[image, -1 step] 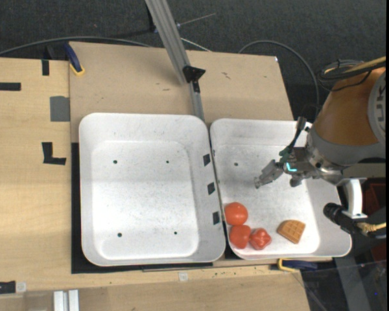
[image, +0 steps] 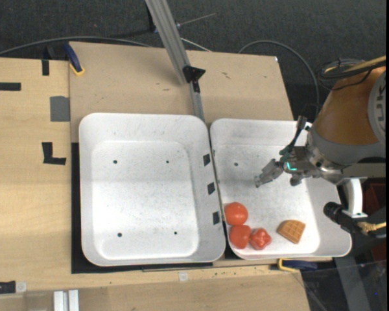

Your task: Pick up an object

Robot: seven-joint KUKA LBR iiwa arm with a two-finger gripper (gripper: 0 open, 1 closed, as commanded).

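Several small objects lie along the near edge of the right bin [image: 259,141]. A round red ball-like piece [image: 236,213] sits by the bin's left wall. Just below it lie a second red piece [image: 240,236] and a lumpy red one [image: 260,239], touching each other. An orange-tan waffle-like piece [image: 292,230] rests alone further right. My gripper [image: 280,177] hovers over the bin's middle, above and apart from all of them. It is open, one finger [image: 267,175] pointing left, with nothing between the fingers.
The left bin [image: 142,186] adjoins the right one, with black clips along their shared wall. A slanted metal bar [image: 172,37] rises from the bench behind the bins. Cables run over the dark floor at the back.
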